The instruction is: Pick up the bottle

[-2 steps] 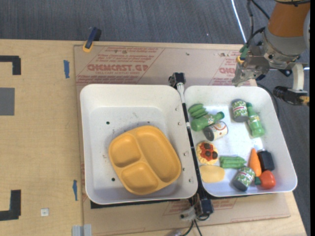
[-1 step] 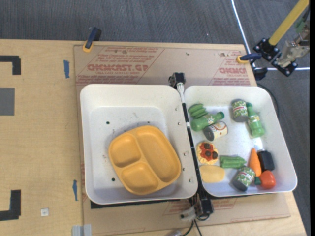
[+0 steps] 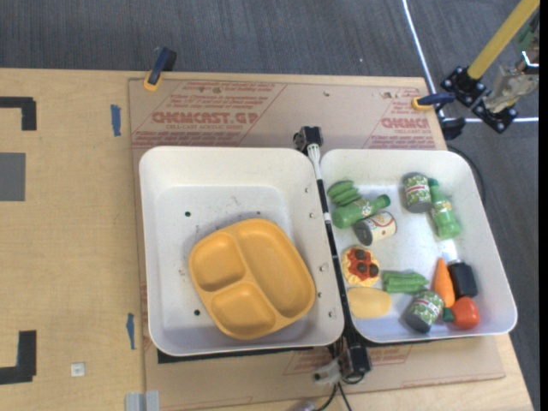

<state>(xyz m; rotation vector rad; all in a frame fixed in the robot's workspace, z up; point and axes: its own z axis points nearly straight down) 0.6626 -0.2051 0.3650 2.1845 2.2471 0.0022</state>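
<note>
Two shallow white bins sit side by side on the table (image 3: 68, 229). The left bin (image 3: 163, 178) carries a yellow divided plate (image 3: 250, 277), and the right bin (image 3: 479, 229) holds a scatter of toy groceries. The likeliest bottle (image 3: 443, 216) is green, lying near the right bin's far right wall, just beside a green-labelled can (image 3: 417, 191). A second green bottle-like piece (image 3: 360, 211) lies near the divider, so which one is meant is a judgement. Around them are a carrot (image 3: 442, 282), a black block (image 3: 462, 277), a red-orange tomato (image 3: 465, 313), another can (image 3: 422, 310) and a round pizza piece (image 3: 361, 265). The task appears to be at its start, with the bottle resting untouched in the bin. Whether the tool is released or clenched cannot be told from where I stand. The next move calls for a descent over the bottle's body, aligned across its width, without nudging the can that crowds it. The table is covered with brown sheeting printed in red, marked with blue and black tape. Grey carpet (image 3: 257, 15) lies beyond, with a yellow-and-black stand (image 3: 492, 67) at the upper right.
</note>
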